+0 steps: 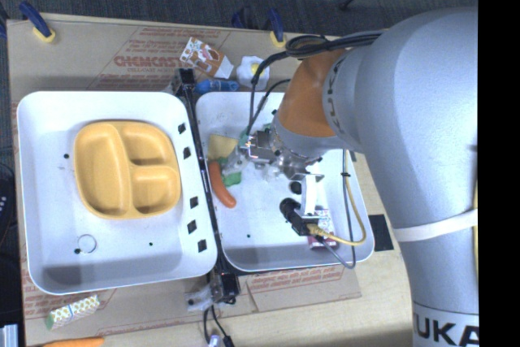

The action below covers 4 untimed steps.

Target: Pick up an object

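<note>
The gripper (258, 149) of a grey KUKA arm (406, 126) hangs low over the right bin (268, 252), its metal head tucked under the orange wrist band (313, 101); whether the pincer is open or closed cannot be told from this angle, and nothing can be seen between its tips. Just to its left lie the likeliest targets: a pale yellow wedge-shaped toy (221, 145), a small green piece (233, 178) and an orange-red sausage-shaped toy (222, 184), all clustered near the bin's left wall, close together and near the tool. The step in hand looks to be the reach and descent over this cluster, with no lift yet begun. The next move would call for centring on 1 item, most plausibly the sausage, whose smooth rounded body could roll or slip if pinched off-centre, and which lies close to the wall. A black cable (262, 89) and a yellow one (356, 211) loop from the wrist across the bin's glossy white plastic. In the left bin (41, 175), well apart, sits a matte yellow tray (126, 168) with 3 moulded compartments and soft rounded corners. Both bins rest on printed brown cardboard (138, 53), clamped at the far edge by blue clips (36, 20).
</note>
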Each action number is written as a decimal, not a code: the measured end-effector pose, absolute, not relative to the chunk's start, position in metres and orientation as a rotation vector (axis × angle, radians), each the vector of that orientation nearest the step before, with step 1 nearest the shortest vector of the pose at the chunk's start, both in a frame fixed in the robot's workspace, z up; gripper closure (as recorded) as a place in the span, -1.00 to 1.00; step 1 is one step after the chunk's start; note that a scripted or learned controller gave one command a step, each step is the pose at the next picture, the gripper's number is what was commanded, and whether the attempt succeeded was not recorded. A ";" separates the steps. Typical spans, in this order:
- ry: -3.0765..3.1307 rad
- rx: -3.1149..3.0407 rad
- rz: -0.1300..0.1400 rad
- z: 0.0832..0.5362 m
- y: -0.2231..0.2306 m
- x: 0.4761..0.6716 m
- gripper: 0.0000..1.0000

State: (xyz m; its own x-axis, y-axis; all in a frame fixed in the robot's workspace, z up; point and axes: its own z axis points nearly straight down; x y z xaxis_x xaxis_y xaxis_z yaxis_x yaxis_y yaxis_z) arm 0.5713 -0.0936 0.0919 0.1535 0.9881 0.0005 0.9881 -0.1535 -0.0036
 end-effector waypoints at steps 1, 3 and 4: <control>-1.514 -2.749 0.004 0.092 -0.099 0.653 -1.00; -1.620 -2.686 0.005 0.130 -0.103 0.593 -1.00; -1.393 -2.811 0.008 0.114 -0.137 0.538 -1.00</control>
State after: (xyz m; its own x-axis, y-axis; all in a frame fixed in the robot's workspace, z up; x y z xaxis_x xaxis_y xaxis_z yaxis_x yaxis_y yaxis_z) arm 0.5381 -0.1367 0.1138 0.6057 0.7957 -0.0025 0.7957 -0.6057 -0.0062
